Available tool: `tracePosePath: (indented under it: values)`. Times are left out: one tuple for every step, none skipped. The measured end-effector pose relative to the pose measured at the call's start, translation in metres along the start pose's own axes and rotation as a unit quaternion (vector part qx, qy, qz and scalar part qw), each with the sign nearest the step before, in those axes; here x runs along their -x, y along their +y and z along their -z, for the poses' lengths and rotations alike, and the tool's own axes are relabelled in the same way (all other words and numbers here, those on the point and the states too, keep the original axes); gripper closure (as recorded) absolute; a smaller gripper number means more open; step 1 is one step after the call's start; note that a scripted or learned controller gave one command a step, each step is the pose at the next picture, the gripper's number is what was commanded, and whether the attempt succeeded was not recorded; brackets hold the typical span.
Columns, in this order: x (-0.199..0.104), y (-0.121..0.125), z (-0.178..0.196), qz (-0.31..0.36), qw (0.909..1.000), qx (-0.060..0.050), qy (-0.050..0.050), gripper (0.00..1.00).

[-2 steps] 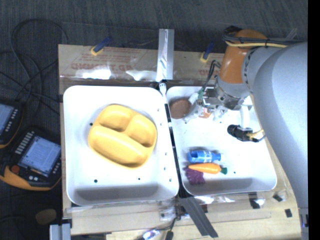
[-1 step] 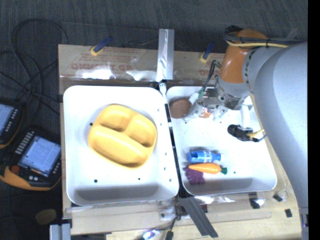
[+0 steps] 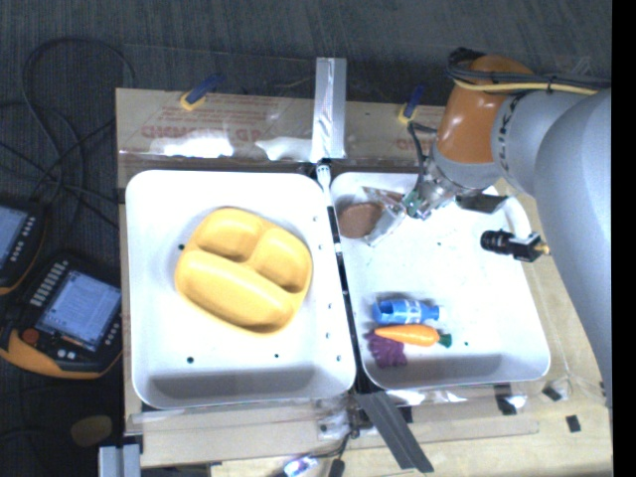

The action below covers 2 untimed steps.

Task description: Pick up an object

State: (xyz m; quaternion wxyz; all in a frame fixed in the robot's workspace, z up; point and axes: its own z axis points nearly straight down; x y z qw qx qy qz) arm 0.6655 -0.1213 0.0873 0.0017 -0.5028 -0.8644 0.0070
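Note:
My gripper (image 3: 386,221) reaches down into the far left corner of the right bin (image 3: 477,286). Its tip sits right beside a brown rounded object (image 3: 354,217), at that object's right edge. Whether the two touch is unclear. Near the front of the same bin a blue bottle (image 3: 405,310) lies on its side. Just in front of the bottle lies an orange carrot (image 3: 407,335), partly on a small purple item (image 3: 388,352). A large yellow bread-shaped object (image 3: 243,266) lies in the middle of the left bin (image 3: 139,296).
The grey arm with its orange band (image 3: 467,127) comes in over the right bin's far right corner. A black part (image 3: 512,241) juts over that bin's right side. A handheld controller (image 3: 60,311) and cables lie on the floor to the left of the bench.

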Motion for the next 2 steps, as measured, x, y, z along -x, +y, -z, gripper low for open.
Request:
tracePosePath:
  values:
    - [-0.001,0.002,0.009,0.003,1.0000,0.002,0.001,1.00]
    - [-0.050,0.031,0.097,-0.032,0.9994,0.007,0.002,1.00]
